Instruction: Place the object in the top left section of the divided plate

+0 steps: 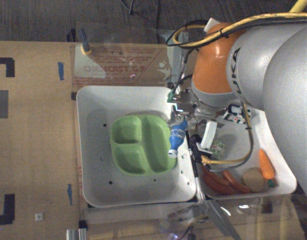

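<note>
A: One blue bottle (176,139), hanging under the gripper (180,118), over the right edge of the green divided plate (143,144).
B: Held?
A: Looks so, but jaws are hidden – can't tell.
B: Progress?
A: Approx halfway, I'd say. Obj is above the plate's long section; the top left section (127,129) has nothing in it yet. Carrot (266,165) & sausages (224,180) sit in the right bin (273,134).

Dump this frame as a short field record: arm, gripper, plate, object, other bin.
arm: grey KUKA arm with orange band, reaching in from the right
gripper: two-finger gripper, over the plate's right edge
plate: green divided plastic plate, in the left white bin
object: small blue plastic bottle, hanging below the gripper, above the plate's right section
right bin contents: orange carrot, red sausages, brown round item
</note>
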Controlling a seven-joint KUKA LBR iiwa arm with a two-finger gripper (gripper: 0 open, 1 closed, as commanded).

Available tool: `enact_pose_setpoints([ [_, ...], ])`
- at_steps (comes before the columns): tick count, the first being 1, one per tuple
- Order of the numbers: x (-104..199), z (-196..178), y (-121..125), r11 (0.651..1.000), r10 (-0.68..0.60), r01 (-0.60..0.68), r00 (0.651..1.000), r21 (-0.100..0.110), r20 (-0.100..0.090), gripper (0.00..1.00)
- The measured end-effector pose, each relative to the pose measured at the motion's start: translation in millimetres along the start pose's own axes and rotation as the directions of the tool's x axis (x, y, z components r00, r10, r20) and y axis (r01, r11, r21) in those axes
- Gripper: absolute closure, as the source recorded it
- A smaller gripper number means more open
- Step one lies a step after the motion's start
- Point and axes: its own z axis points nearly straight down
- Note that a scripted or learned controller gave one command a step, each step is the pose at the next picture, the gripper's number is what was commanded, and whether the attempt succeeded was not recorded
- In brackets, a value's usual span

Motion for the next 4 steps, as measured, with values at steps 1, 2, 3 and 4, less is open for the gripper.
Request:
enact_pose_setpoints([
  [1, 73, -21, -5, 0.995, 0.099, -0.099, 0.995, -0.003, 0.000, 1.00],
  [2, 73, -21, -5, 0.995, 0.098, -0.098, 0.995, -0.003, 0.000, 0.00],
  [3, 1, 14, -80, 1.000, -0.005, 0.005, 1.000, 0.001, 0.000, 0.00],
  [4, -1, 5, -79, 1.000, 0.001, -0.001, 1.000, 0.001, 0.000, 1.00],
])
